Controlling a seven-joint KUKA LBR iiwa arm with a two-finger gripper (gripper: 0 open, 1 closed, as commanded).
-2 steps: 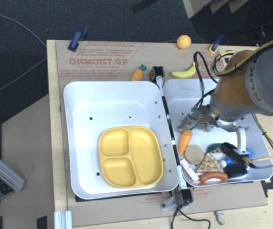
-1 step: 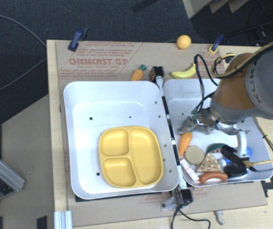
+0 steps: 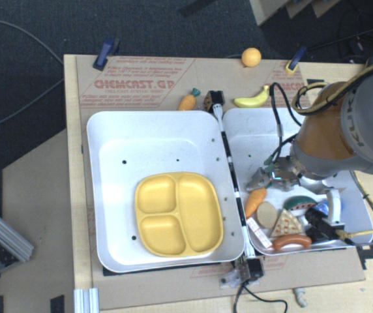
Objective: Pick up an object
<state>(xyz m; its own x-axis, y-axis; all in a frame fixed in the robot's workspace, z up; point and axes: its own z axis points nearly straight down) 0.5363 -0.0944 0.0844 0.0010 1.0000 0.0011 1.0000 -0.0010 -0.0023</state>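
Note:
My gripper (image 3: pixel 269 176) hangs low in the right white bin (image 3: pixel 252 130), near its left wall, on the grey arm with the orange band. Just below it lies an orange carrot (image 3: pixel 255 201), close to the gripper's tip; whether they touch I cannot tell. Further toward the front of that bin are a pizza slice (image 3: pixel 285 222), a red sausage (image 3: pixel 291 242) and a green-rimmed slice (image 3: pixel 297 203). The arm covers the bin's right part.
The left bin (image 3: pixel 108 149) holds a yellow divided plate (image 3: pixel 178 212). Beyond the bins, on the cardboard, lie a banana (image 3: pixel 252 99), a small orange toy (image 3: pixel 188 102) and an orange ball (image 3: pixel 252 57). Blue clamps (image 3: pixel 105 53) grip the far edge.

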